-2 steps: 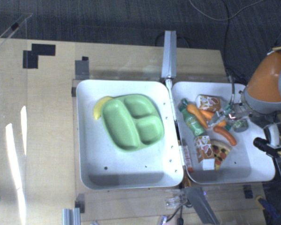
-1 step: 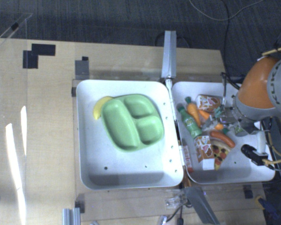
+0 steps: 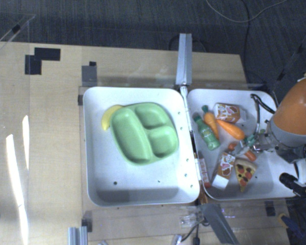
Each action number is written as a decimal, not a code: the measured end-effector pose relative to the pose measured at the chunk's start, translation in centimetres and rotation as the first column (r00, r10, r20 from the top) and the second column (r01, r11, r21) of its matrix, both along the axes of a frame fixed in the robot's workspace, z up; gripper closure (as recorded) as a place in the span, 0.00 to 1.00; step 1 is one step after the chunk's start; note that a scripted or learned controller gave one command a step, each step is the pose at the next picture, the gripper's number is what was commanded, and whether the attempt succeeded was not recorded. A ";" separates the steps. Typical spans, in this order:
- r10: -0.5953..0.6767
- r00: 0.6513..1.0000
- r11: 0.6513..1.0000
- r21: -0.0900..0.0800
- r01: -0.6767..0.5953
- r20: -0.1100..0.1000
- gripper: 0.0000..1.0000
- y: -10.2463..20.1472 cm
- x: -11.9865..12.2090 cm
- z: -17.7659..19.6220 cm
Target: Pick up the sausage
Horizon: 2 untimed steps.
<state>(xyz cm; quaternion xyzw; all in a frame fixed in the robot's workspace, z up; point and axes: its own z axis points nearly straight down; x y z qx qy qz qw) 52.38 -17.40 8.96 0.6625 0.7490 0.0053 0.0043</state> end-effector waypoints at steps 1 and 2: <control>0.002 1.000 1.000 -0.002 -0.002 0.008 1.00 0.0 0.3 1.2; -0.102 0.995 0.995 -0.003 0.102 -0.005 1.00 6.0 -0.1 14.6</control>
